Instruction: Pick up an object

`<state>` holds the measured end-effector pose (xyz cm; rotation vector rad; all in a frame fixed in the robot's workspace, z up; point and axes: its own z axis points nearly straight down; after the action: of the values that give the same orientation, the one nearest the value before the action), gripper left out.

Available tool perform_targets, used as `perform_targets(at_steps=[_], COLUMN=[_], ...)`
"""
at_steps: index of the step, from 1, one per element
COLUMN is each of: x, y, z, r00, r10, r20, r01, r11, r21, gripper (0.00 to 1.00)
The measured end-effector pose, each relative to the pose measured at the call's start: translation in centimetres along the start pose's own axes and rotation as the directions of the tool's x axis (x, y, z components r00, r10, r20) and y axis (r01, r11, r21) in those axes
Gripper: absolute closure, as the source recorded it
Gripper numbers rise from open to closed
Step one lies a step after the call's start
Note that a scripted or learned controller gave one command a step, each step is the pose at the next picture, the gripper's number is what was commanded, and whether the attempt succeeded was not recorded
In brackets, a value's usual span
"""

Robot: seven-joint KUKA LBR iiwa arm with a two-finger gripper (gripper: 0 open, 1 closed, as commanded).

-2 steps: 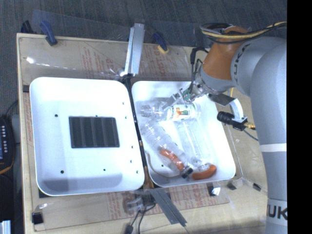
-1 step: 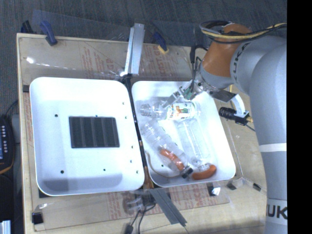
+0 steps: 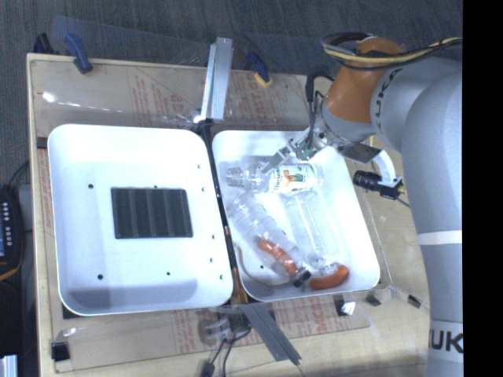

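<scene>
— Where are the things it could pick?

— All in the right bin [image 3: 357,210]. There is a clear plastic bottle with a green and orange label [image 3: 275,177] lying on its side near the far end, its long axis running roughly across the bin, cap end toward the left wall and the labelled body toward the right.

— Anything else?

— Two more clear bottles. One [image 3: 310,226] lies lengthwise from the labelled bottle down toward the near edge; the other [image 3: 259,226] slants from the middle toward the near right. An orange piece [image 3: 277,252] sits by the slanted one, and a second orange piece [image 3: 330,277] lies against the near rim.

— And the claw?

— The gripper [image 3: 302,149] is low over the far end of the right bin, just at the labelled bottle's upper right (it looks close to touching, though I cannot be sure). Whether it is apart or closed I cannot tell; the wrist hides that.

— The left bin [image 3: 71,171]?

— A dark ribbed rectangle [image 3: 152,212] lies flat at its middle.
</scene>
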<state>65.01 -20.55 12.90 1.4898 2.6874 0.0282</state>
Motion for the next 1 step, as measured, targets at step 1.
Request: perform_targets(at_steps=[1], x=[0.13], y=[-0.06], z=[-0.02], r00=[1.0], r10=[-0.016], r20=[0.0], r01=[0.016], r11=[1.0], r21=[0.002], gripper=[0.0])
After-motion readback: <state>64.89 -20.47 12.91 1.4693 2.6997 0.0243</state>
